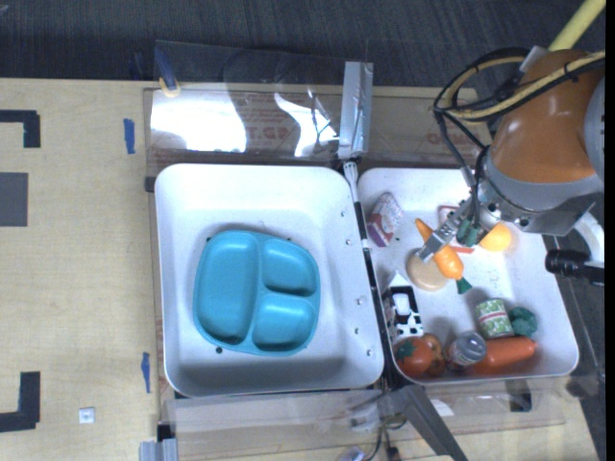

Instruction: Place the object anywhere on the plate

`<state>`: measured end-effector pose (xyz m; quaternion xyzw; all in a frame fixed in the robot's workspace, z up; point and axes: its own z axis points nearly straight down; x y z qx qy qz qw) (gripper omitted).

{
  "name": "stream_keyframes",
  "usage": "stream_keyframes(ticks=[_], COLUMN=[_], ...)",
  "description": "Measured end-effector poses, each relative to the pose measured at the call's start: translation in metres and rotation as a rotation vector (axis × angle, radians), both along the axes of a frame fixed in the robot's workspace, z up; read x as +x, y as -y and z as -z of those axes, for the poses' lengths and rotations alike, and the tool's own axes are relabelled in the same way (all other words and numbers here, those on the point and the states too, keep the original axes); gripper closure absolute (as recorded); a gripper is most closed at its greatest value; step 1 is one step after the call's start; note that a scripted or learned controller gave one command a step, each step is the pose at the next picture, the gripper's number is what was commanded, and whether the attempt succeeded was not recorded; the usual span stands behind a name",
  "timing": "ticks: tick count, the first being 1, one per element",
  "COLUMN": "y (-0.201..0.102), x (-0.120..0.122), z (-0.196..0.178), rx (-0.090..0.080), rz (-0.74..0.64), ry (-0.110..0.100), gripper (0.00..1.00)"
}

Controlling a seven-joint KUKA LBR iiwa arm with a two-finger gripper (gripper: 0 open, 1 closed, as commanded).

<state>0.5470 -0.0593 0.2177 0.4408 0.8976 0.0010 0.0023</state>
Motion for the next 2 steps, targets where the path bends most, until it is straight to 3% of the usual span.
stream_keyframes(ticks=[1, 2], y=[-0.0699, -0.0679], x=[0.0168, 0.0173], z=[0.0342, 0.0329], rx=[0.002, 0.001], rz=[0.009, 0.011], ry=[-0.008, -0.005], gripper=[1.00, 0.00])
